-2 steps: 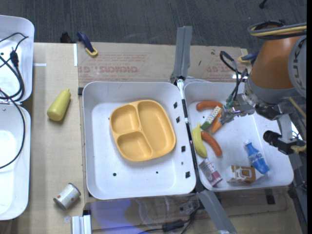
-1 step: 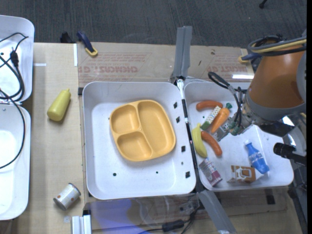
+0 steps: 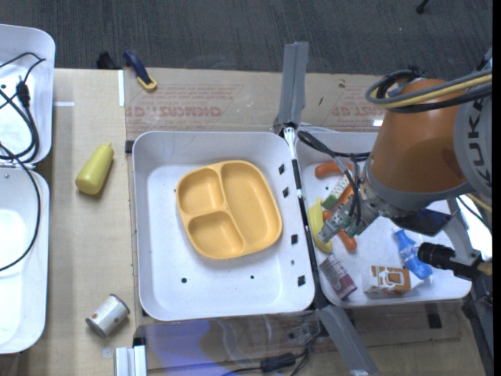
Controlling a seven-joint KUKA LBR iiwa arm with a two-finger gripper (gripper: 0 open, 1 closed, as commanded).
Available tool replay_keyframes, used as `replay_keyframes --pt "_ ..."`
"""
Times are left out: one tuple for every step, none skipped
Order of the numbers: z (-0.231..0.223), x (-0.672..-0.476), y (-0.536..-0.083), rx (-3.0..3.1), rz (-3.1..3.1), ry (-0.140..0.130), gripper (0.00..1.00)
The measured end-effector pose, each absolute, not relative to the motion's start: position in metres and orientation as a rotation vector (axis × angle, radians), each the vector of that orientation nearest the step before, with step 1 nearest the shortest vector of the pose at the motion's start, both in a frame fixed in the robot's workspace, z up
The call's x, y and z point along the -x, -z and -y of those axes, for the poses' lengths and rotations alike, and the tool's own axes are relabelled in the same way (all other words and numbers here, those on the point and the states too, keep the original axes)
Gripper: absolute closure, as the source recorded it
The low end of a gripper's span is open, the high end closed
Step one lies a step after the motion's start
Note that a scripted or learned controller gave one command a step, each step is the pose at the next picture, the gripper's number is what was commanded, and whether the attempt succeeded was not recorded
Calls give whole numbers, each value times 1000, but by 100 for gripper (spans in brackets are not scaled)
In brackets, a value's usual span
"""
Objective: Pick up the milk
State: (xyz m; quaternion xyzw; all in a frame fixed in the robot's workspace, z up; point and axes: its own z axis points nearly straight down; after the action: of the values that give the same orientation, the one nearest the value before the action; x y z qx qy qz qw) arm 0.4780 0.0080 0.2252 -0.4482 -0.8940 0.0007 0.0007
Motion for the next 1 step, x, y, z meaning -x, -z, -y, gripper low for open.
replay_keyframes --pt "-38 -479 -360 843 3027 -1 100"
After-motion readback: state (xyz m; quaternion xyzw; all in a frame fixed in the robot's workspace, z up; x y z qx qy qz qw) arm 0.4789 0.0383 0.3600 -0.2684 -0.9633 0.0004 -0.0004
